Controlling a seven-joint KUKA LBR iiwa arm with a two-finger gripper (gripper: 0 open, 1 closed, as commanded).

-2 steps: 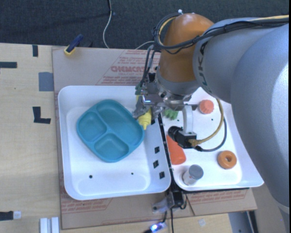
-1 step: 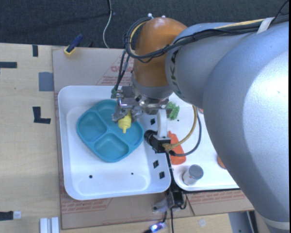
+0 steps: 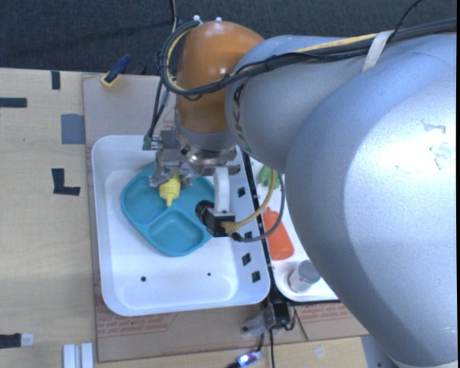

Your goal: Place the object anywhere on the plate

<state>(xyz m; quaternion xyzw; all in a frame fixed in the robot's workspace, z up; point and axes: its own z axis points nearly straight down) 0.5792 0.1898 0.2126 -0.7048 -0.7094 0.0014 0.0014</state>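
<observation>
Pincer (image 3: 171,176) over blue plate (image 3: 162,218), white bin (image 3: 165,294).

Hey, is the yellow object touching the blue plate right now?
Cannot tell. In the camera view the yellow object hangs below the gripper and overlaps the blue plate, but the slanted look-down hides any gap or contact.

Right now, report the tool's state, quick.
Tool: shut on the yellow object, held between its fingers above the blue plate in the left bin.
</observation>
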